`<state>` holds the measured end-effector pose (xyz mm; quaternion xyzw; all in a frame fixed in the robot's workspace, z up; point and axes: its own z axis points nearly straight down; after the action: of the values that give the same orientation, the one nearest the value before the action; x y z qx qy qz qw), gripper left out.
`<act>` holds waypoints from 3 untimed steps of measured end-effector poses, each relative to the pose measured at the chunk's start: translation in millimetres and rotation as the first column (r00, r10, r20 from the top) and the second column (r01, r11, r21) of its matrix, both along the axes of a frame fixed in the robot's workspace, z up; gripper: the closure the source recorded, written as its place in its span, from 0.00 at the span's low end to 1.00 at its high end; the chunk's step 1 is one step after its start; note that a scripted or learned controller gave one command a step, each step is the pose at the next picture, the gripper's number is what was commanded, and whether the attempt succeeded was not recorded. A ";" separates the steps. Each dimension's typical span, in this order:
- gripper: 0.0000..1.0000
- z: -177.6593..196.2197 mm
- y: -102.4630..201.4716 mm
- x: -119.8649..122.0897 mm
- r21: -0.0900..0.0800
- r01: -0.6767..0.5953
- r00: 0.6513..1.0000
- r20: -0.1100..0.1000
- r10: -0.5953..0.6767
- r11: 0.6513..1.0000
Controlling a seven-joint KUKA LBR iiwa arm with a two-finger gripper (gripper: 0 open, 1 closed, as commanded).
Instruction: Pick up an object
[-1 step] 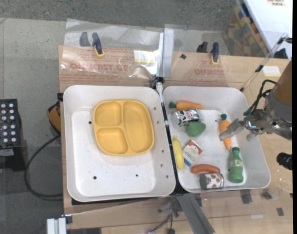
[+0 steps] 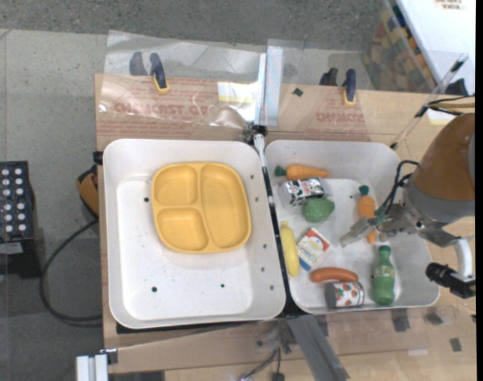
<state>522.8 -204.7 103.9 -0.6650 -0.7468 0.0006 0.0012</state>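
Step in hand, by my read: approach/pre-grasp. Arm (image 2: 447, 173) comes in from 3 o'clock and the gripper (image 2: 366, 230) sits low over the right bin (image 2: 344, 151), w/ nothing between its fingers. Fingers look spread, tips aimed toward 9 o'clock, one just beside the small carrot (image 2: 367, 205) at the bin's 3 o'clock side. No object lifted yet.

No target named, so nearest items are the candidates:
- small carrot: orange, short, green top, upright-ish, at gripper's 12 o'clock. Can't tell if touching.
- bottle (image 2: 383, 275): green, pale cap, lying at gripper's 5 o'clock, near bin's bottom edge.
- card (image 2: 312, 246): flat white/yellow packet at gripper's 9 o'clock, apart from it.

Others in right bin: long carrot (image 2: 304, 171) at 12 o'clock, can (image 2: 303, 189) just below it, green lump (image 2: 319, 209) touching the can's lower side, banana (image 2: 289, 248) along the 9 o'clock wall, sausage (image 2: 334, 275) & cup (image 2: 344, 294) at 6 o'clock.

Next move calls for: centre the fingers around one item (carrot is closest), drop a bit, close, then lift straight up. Carrot is small & round, prob. slips if pinched off-centre. Clutter is tight, so a wide opening may nudge neighbours.

Left bin (image 2: 130, 292) holds a yellow tray (image 2: 201, 209), 3 compartments.
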 end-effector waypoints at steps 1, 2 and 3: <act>1.00 9.1 -0.8 -0.5 0.000 0.002 1.000 0.000 -0.002 1.000; 1.00 165.1 44.9 100.2 -0.005 0.084 0.996 0.004 -0.084 0.996; 0.00 164.7 44.4 99.9 -0.006 0.085 0.996 0.003 -0.085 0.996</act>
<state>622.7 -160.3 268.6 -0.6963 -0.7177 0.0019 -0.0019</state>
